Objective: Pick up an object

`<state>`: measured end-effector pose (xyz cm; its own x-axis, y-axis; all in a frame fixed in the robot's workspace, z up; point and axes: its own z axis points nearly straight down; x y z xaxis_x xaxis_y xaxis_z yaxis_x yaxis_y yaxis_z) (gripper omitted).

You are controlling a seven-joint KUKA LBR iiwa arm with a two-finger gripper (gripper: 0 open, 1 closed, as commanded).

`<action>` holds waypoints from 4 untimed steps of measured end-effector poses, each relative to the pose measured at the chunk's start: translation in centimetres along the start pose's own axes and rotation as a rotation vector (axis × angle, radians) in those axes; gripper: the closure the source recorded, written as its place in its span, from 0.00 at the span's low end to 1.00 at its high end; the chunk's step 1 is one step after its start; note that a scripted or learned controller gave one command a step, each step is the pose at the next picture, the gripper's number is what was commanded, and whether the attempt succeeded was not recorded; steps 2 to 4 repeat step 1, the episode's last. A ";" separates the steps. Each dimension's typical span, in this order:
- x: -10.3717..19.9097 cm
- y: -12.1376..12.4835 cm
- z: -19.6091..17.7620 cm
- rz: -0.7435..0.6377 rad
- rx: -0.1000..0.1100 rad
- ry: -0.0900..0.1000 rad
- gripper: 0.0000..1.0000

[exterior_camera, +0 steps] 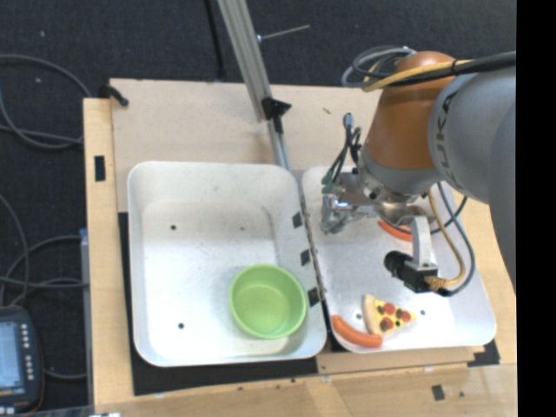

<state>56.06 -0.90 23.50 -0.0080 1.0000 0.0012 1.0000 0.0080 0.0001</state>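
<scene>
You see the gripper low over the right bin, near its left wall; whether its jaws are apart you cannot tell. A pizza slice and sausage lie near; the sausage's long axis runs left-right. A green bowl sits in the left bin

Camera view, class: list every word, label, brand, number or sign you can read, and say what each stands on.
"KU": raised letters, partly in view, on the grey arm beside its orange band.
Small screen device at the left edge: display too small and blurred to read.
No readable text on the bins, green bowl or toy pizza slice.
</scene>
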 end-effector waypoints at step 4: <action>5.8 -0.1 -1.1 -0.001 -0.002 0.001 1.00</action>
